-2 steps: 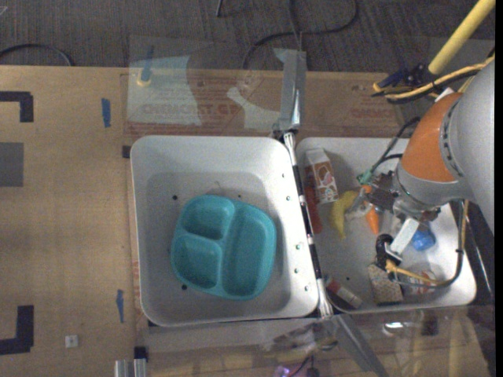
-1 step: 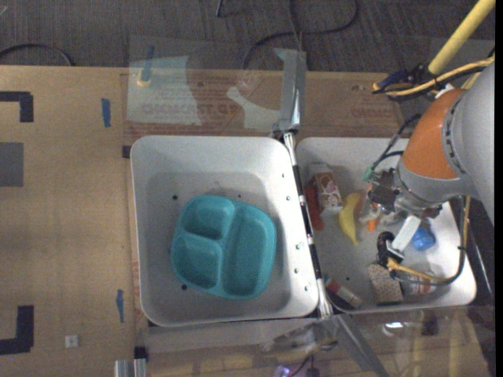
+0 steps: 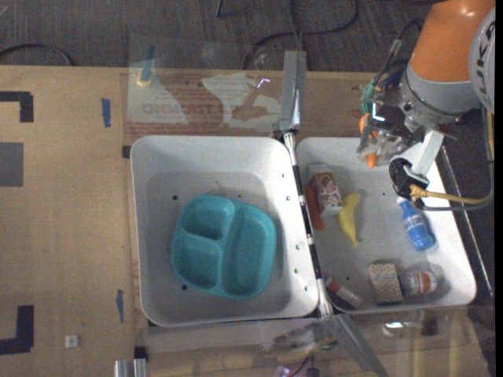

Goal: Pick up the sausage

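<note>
In the right bin (image 3: 464,285), nearest, lie a small box (image 3: 384,282) and a jar (image 3: 417,282) on its side; a little farther, a blue bottle (image 3: 415,225) and a banana (image 3: 350,217); the sausage (image 3: 313,206) lies along the left wall of this bin, just beside a carton (image 3: 327,192); the left bin (image 3: 157,163) carries a teal tray (image 3: 224,246); farthest, the tool (image 3: 376,149) hangs over the far edge of the right bin, and whether it is wide or narrow I cannot tell.

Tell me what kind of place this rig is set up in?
Probably a robotics lab test cell: two white bins on a taped plywood bench, loose cables on the carpet behind, and toy groceries such as a banana as pick targets.
</note>
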Available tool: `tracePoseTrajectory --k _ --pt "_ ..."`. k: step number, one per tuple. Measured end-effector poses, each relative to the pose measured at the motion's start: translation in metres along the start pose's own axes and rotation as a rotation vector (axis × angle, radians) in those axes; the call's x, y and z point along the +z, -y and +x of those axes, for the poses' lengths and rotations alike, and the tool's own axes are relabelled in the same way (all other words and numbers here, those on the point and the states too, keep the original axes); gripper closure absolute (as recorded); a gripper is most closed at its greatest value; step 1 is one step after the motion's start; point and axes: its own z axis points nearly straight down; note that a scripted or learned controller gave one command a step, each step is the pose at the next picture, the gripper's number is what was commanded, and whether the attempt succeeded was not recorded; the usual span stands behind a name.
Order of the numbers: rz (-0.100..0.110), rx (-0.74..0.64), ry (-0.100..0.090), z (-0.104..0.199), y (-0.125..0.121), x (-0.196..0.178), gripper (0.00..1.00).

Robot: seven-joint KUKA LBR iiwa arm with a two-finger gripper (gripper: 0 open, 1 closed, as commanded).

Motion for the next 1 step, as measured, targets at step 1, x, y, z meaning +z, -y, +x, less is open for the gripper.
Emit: tracePoseTrajectory --k 1 --pt "0.000 -0.045 0.000 -0.0378 0.0039 -0.0809 1.00"
